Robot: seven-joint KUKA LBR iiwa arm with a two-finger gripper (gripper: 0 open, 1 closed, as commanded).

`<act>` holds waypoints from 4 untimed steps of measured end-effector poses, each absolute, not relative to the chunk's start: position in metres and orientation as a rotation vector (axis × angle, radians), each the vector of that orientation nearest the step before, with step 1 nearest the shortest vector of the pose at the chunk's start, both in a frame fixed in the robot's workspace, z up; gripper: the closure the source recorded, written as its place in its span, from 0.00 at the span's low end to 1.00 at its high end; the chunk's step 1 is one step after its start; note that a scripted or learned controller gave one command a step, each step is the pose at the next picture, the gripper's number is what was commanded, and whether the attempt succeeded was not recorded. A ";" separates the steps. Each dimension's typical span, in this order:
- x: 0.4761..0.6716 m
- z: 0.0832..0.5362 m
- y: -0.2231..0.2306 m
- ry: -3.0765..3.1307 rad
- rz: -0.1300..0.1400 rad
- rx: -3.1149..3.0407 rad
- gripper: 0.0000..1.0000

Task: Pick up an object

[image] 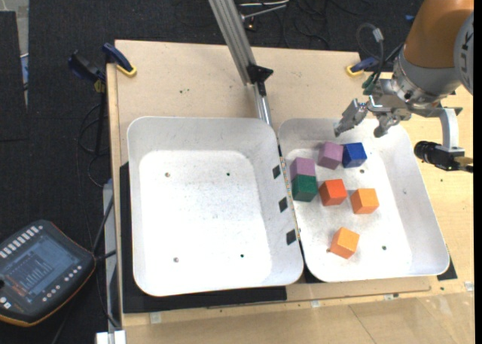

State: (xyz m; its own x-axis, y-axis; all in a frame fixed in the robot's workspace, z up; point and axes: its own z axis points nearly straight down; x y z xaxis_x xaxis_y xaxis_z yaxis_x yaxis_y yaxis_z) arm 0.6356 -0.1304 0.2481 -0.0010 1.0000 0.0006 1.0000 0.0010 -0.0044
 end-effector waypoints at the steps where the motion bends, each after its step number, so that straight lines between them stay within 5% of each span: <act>1: 0.636 0.251 -0.130 -2.225 0.001 -2.219 0.00; 4: 0.631 0.121 -0.115 -2.232 -0.013 -2.229 0.00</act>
